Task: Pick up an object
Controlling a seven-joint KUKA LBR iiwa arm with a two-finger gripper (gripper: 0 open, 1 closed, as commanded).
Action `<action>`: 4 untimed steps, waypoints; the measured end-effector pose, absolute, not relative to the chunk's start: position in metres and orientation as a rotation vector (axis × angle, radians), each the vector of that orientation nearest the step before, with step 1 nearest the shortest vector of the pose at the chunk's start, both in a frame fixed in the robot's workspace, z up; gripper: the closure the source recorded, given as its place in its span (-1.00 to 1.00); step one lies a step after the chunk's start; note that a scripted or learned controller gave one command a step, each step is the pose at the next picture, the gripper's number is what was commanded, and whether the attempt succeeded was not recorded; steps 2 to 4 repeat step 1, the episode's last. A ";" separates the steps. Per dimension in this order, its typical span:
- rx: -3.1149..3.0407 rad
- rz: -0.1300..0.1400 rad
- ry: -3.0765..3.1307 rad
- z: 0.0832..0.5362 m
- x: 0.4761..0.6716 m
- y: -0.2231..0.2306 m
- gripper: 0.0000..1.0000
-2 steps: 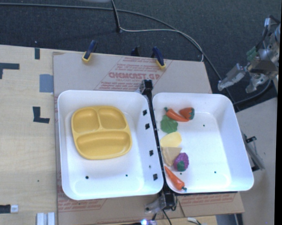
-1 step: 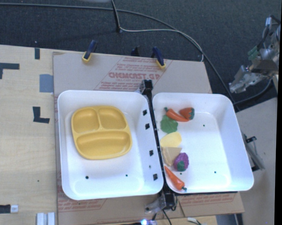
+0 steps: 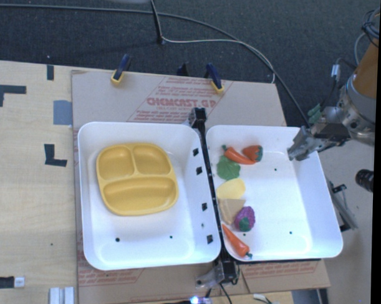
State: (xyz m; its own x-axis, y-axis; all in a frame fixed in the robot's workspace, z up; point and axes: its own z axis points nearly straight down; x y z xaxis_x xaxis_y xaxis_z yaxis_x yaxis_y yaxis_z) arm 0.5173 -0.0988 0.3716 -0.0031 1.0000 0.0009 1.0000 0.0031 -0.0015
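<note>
Bench surface of pale wood (image 3: 27,192) is seen at the left, overlaid by a brown printed cardboard sheet (image 3: 173,101) that is held at its far edge by two blue-and-yellow spring clamps (image 3: 121,70). Upon the cardboard, two shallow white plastic bins are set side by side, touching along a black clipped seam. The left white bin (image 3: 93,251) contains a yellow three-compartment plastic plate (image 3: 136,177), which lies flat toward the bin's far left part. The right white bin (image 3: 300,214) holds a cluster of toy foods along its left wall: an orange toy carrot (image 3: 236,157) and a red-and-green toy pepper (image 3: 253,152) lie at the far end, touching each other; a green toy broccoli piece (image 3: 228,169) lies just beside them; a pale yellow rounded toy piece (image 3: 231,189) and a tan wedge-shaped toy piece (image 3: 229,209) follow toward the near side; a purple toy grape bunch (image 3: 245,218) rests against the wedge; and a second orange toy carrot (image 3: 235,241) lies at the near left corner. The grey two-finger gripper (image 3: 298,152) is seen above the far right rim of the right bin, well apart from the toy cluster; nothing is seen between its fingers, and whether the jaws are wide or narrow cannot be told.
</note>
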 end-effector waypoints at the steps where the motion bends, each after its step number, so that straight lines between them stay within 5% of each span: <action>1: -2.218 -0.003 -2.227 0.401 0.513 -0.055 1.00; 4: -2.218 -0.003 -2.227 0.401 0.513 -0.055 1.00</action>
